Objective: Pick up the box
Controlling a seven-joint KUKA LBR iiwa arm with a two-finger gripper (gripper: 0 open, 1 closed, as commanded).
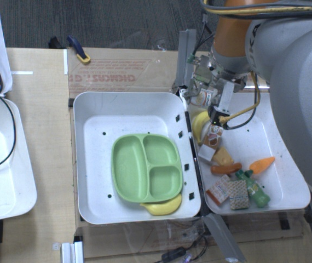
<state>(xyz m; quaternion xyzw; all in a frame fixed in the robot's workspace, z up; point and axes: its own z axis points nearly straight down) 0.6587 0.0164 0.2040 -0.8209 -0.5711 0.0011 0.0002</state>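
Note:
A small red-and-white box [219, 192] lies at the front of the right bin [287, 163]. Beside it sits a box with a checked pattern [237, 194]. A pale flat box [206, 153] rests against the bin's left wall. My gripper [202, 95] hovers over the bin's far left corner, well behind these boxes and above a yellow banana [199, 126]. Something small with a printed label shows right at the gripper, but whether it is held is unclear.
The right bin also holds a small brown bottle [213, 138], a yellow wedge [224, 156], a red sausage [225, 169], an orange carrot [261, 165] and a green bottle [255, 190]. In the left bin [90, 147], a green divided plate [148, 167] lies over a yellow banana [162, 206].

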